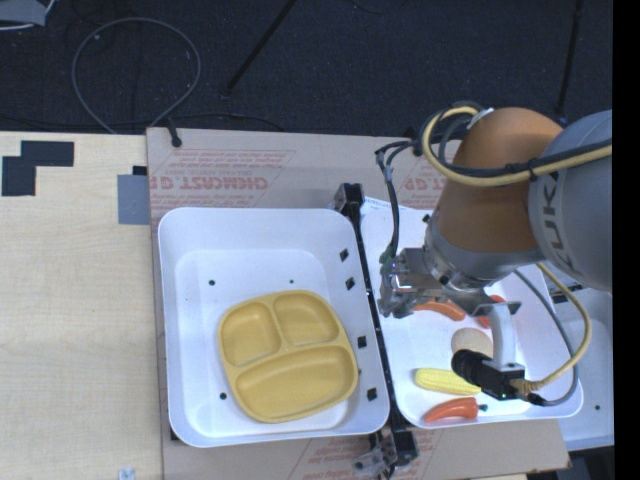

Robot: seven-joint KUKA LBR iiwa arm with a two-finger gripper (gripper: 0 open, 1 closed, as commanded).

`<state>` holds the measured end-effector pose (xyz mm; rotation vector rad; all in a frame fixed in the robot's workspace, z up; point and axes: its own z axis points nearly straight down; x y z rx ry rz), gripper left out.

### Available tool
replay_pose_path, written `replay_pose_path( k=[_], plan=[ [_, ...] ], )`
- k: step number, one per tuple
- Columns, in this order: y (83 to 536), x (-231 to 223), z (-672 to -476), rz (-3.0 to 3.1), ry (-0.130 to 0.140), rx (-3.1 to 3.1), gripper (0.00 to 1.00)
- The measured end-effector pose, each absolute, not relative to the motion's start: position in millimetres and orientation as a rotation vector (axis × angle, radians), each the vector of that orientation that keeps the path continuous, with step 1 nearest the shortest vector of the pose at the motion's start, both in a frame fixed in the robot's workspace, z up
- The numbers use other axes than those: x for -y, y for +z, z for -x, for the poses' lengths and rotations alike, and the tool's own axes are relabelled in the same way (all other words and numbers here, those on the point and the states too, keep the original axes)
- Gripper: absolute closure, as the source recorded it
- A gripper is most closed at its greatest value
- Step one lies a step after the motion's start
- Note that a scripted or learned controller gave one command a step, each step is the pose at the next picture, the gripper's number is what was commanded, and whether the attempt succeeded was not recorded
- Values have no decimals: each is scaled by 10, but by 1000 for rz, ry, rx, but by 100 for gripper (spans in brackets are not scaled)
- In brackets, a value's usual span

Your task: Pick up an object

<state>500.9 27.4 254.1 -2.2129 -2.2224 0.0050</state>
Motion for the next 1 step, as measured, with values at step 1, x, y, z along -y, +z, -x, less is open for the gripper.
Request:
replay_pose_path(
  k=[1],
  plan=[
    [2413,-893,-5018,2212,7,2223,100]
  ],
)
